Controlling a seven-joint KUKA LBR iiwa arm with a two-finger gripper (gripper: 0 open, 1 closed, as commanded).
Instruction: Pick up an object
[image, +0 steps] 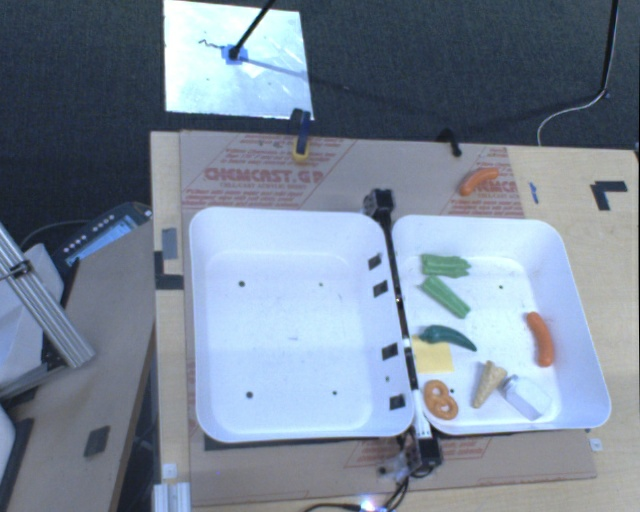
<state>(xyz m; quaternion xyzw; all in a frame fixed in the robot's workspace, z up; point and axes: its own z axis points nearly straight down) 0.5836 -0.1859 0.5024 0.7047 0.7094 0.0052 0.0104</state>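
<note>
1. From the overhead camera I cannot tell the gripper's state.
2. In the right bin (575, 290), the small grey-white block (524, 397) at 5 o'clock is too blurred to name.
3. Two ridged green pods (445, 266) (445, 297) lie toward 12 o'clock, near each other; a dark green pepper (447, 337) sits just above a flat yellow slice (433, 357).
4. An orange pretzel (440, 399) and a tan cone (488, 383) lie at 6 o'clock; a smooth orange sausage (541, 339) at 3 o'clock.
5. Another sausage (479, 181) lies on the bench beyond the bin.
6. The left bin (215, 240) is glossy white plastic.
</note>
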